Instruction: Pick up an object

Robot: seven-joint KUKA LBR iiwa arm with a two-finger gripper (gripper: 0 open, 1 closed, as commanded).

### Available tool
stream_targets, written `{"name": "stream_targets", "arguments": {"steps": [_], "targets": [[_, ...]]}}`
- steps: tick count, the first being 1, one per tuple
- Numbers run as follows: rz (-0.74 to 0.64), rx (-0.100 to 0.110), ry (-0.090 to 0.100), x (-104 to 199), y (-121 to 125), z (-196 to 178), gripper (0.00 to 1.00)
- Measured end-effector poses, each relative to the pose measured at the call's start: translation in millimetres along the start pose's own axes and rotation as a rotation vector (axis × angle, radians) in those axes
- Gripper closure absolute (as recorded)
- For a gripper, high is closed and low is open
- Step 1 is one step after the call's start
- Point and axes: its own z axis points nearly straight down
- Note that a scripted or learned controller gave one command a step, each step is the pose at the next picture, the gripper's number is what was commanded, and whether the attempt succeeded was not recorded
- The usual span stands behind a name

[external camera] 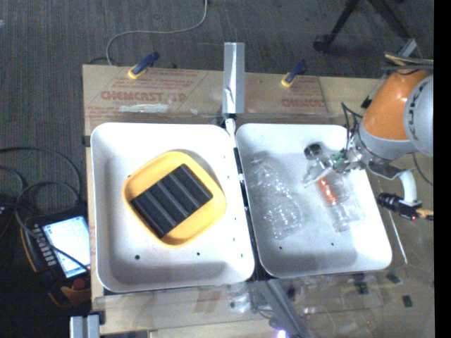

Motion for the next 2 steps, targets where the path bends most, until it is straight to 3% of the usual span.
{"name": "stream_targets", "arguments": {"steps": [1, 2], "targets": [[-0.011, 0.069, 0.041, -15.9, 41.0, 1.0, 0.00], [-0.058, 0.009, 0.002, -4.7, 19.2, 1.3, 0.00]]}}
